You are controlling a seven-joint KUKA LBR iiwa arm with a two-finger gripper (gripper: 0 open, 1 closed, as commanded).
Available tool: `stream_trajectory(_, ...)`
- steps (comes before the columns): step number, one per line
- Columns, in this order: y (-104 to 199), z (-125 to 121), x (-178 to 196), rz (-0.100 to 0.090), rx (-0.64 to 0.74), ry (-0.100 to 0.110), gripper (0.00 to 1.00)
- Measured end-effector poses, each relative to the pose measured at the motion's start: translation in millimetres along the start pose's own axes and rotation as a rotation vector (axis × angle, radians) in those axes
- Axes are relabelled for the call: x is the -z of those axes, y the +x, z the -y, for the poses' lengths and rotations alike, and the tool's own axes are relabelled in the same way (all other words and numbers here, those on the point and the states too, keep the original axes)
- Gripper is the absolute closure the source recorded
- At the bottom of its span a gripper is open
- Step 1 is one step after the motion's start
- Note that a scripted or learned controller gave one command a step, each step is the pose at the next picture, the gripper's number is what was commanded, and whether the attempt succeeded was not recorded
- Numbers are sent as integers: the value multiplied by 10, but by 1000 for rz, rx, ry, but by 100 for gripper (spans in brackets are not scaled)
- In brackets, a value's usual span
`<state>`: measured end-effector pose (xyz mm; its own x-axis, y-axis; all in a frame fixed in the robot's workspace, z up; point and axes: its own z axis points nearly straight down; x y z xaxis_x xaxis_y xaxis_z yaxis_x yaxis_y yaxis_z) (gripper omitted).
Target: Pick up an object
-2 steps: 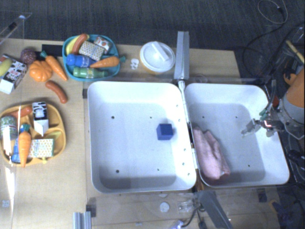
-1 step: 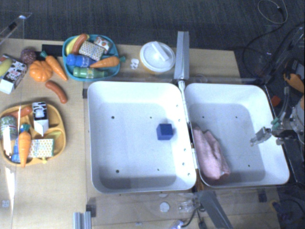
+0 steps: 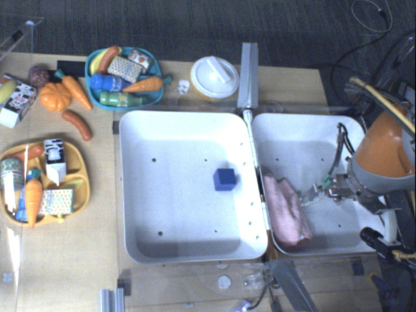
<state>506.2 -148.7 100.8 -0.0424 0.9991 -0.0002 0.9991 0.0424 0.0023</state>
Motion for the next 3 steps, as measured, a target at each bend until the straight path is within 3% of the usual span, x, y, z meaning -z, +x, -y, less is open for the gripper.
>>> stream_trajectory(1, 608, -851, -117, 2, 21, -13, 0)
stream_trajectory(2, 186, -667, 741, 1, 101, -3, 0)
stream_trajectory(3, 544, 170, 296, -1, 79, 2, 0)
